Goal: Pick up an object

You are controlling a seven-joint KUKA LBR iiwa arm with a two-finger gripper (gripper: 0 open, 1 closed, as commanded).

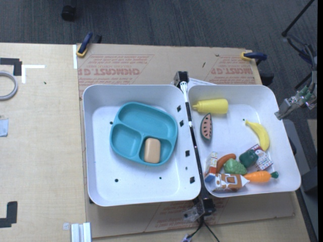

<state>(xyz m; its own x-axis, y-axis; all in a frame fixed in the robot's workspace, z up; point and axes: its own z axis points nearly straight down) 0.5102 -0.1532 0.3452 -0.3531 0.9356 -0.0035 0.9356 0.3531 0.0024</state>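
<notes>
A cardboard-covered bench (151, 64) bears two white bins. Relative to the teal divided plate (144, 133) in the left bin (96, 150), toy foods, a banana (260, 134) among them, are seen rightward. Nothing has been lifted; the picking remains undone.

Two white bins (96, 150) side by side. One blue tray (131, 125), one bread roll (151, 150). One mustard bottle (212, 105), one melon slice (206, 126), one banana (260, 134), one carrot (260, 177), one sausage (225, 161), one carton (228, 182).
</notes>
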